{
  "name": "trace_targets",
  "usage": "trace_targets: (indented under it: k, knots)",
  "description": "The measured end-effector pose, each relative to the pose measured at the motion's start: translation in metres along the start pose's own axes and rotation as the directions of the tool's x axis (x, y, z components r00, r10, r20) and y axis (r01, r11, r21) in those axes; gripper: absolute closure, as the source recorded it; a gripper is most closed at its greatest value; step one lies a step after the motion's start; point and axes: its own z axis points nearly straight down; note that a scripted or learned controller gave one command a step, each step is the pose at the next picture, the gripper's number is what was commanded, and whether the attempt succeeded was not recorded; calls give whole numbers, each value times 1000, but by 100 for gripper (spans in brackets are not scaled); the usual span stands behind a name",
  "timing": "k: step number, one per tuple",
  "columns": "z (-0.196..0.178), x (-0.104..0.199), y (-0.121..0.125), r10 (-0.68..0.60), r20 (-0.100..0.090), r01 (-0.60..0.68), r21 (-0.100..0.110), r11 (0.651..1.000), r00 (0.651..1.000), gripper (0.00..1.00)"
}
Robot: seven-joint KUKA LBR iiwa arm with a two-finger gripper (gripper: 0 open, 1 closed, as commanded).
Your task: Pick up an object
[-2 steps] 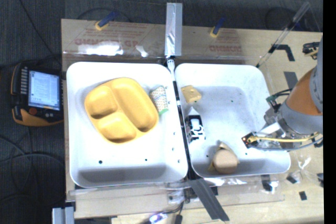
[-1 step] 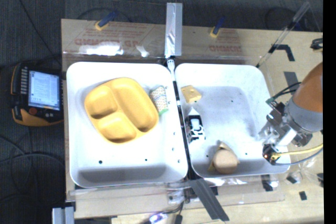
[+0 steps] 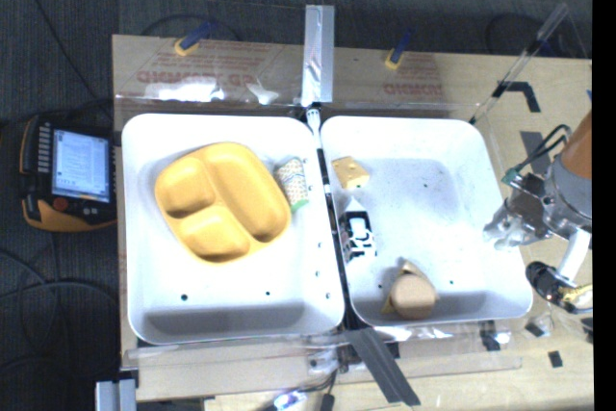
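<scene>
the gripper (image 3: 525, 224) sits right of the right bin (image 3: 462, 144), its state unclear. the tan block (image 3: 414, 295) hugs the near wall; a descent may clip the rim.

In the left shallow white bin (image 3: 144, 303), a yellow three-compartment plastic tray (image 3: 221, 199) fills the middle, with a small patterned roll (image 3: 292, 180) wedged at its right; the near floor lies open. In the right white bin (image 3: 481, 159), a pale yellow block (image 3: 350, 172), a black-and-white piece (image 3: 356, 235) and a tan rounded lump (image 3: 412, 295) hug the left and near sides; the far right floor is open.
</scene>
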Motion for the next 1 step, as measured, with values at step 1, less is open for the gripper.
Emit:
trace_targets:
  k: [1]
  knots:
    - [-28,73,-46,-13,0,13,2,1000,1000,100]
